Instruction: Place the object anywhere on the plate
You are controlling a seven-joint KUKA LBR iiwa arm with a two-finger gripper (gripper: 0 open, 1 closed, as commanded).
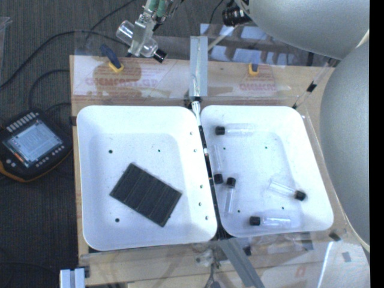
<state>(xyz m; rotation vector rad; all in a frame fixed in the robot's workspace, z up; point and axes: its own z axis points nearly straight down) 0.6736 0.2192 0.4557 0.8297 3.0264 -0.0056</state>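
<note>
You see the end effector (144, 38) above the worktop behind the bins, gripping a clear vial (133, 33); the dark plate (145, 194) waits in the left bin (96, 161).

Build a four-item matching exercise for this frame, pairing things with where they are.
Things:
1. dark ridged plate
2. clear vials with black caps
3. claw
4. handheld control pendant

Places:
A. in the right bin
B. above the far edge of the bench, holding a clear vial
C. flat in the left bin, turned at an angle
D. on the dark floor left of the bench

Pairs: 1-C, 2-A, 3-B, 4-D
</note>
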